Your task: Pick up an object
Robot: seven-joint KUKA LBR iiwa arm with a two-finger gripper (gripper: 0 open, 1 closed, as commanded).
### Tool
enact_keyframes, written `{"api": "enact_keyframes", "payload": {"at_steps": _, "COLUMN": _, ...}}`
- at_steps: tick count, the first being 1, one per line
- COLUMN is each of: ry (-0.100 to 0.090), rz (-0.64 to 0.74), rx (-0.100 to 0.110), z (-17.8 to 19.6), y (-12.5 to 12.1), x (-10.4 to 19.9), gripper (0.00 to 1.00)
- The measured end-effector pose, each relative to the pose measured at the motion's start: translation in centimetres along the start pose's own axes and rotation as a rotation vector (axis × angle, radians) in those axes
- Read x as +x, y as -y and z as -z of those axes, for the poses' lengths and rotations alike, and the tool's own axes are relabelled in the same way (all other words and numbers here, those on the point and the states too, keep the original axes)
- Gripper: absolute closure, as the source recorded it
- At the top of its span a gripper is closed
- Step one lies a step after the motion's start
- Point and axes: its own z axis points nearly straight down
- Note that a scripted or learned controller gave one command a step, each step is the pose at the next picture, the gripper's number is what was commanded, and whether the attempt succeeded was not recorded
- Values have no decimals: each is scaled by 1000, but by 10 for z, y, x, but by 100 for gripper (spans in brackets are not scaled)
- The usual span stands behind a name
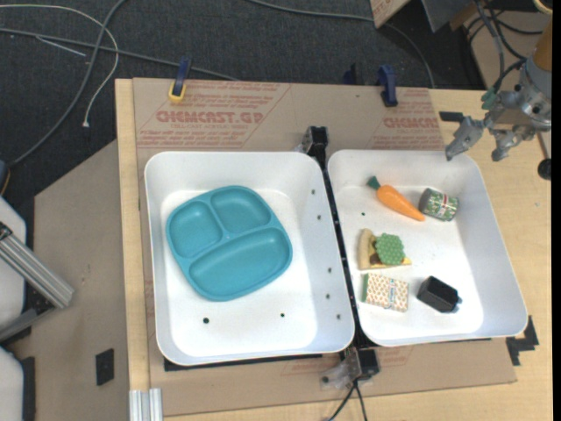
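My gripper hangs open and empty over the far right corner of the right bin; fingers spread, nothing between them; nearest things are the carrot and small can, just beside each other near the bin's far side; carrot looks like a light, stiff, smooth plastic toy, likely to roll; I'd pinch across its thick middle; can probably slips more.

Open floor along right bin's far-right side and near edge. Crowded middle: carrot just beside can, sandwich, cracker pack, black block. Left bin mostly taken by blue tray.
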Motion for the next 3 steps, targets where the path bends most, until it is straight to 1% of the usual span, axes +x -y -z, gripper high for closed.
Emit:
{"api": "enact_keyframes", "payload": {"at_steps": 1, "ry": 4, "rz": 3, "rx": -14, "z": 8, "y": -3, "x": 1, "gripper": 0}}
{"api": "enact_keyframes", "payload": {"at_steps": 2, "ry": 2, "rz": 4, "rx": -8, "z": -34, "y": -2, "x": 3, "gripper": 0}}
{"api": "enact_keyframes", "payload": {"at_steps": 3, "ry": 1, "rz": 4, "rx": -6, "z": -94, "y": 0, "x": 11, "gripper": 0}}
